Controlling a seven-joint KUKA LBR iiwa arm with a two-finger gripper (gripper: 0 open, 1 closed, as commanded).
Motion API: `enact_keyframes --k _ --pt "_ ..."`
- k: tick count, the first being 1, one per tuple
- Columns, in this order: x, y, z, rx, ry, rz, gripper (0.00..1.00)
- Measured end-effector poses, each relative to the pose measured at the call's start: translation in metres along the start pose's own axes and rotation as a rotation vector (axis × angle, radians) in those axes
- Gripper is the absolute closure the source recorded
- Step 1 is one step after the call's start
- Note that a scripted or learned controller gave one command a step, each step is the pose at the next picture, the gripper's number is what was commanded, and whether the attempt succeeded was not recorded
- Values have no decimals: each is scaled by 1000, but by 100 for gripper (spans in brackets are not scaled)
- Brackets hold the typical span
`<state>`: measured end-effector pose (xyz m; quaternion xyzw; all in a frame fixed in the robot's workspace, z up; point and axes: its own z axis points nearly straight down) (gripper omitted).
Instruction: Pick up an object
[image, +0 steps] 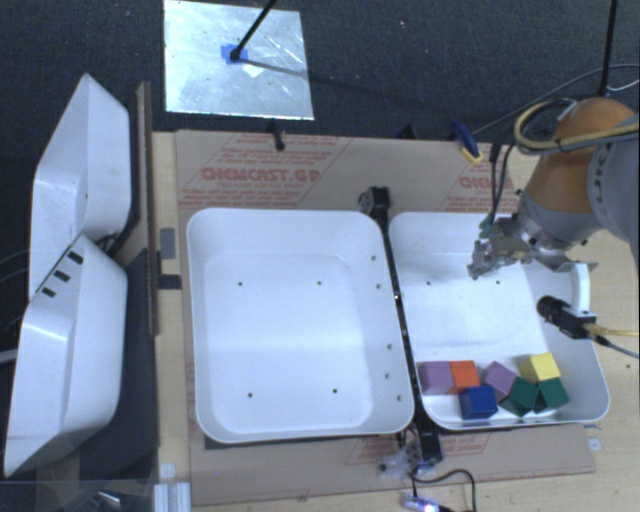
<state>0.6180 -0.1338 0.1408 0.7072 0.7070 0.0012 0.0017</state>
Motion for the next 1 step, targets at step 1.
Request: enact_keyframes --k 1 --pt "-7 6 -60 -2 0 0 100"
